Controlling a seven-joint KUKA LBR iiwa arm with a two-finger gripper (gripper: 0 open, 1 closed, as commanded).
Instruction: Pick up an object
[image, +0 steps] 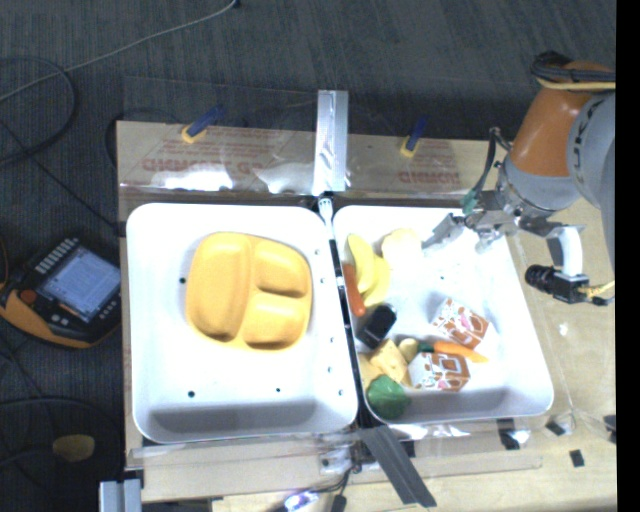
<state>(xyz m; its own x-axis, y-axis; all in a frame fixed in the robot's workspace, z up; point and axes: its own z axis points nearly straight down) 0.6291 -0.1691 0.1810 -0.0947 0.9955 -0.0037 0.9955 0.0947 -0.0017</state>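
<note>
While the arm (560, 130) reaches in from three o'clock, its jaws (470, 228) hang spread over the right bin (520, 400) at its one o'clock corner, pinching nothing. Toys crowd that bin's nine o'clock side: a banana (366, 268), a black block (377, 324), a carrot (460, 350). A yellow tray (247, 290) fills the left bin (160, 400).

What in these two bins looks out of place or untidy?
Nothing looks spilled or broken. The left bin holds one yellow sectioned tray, lying slightly askew. In the right bin the small items crowd the divider side, and a banana leans against that wall. The gripper hovers at the far edge.
</note>
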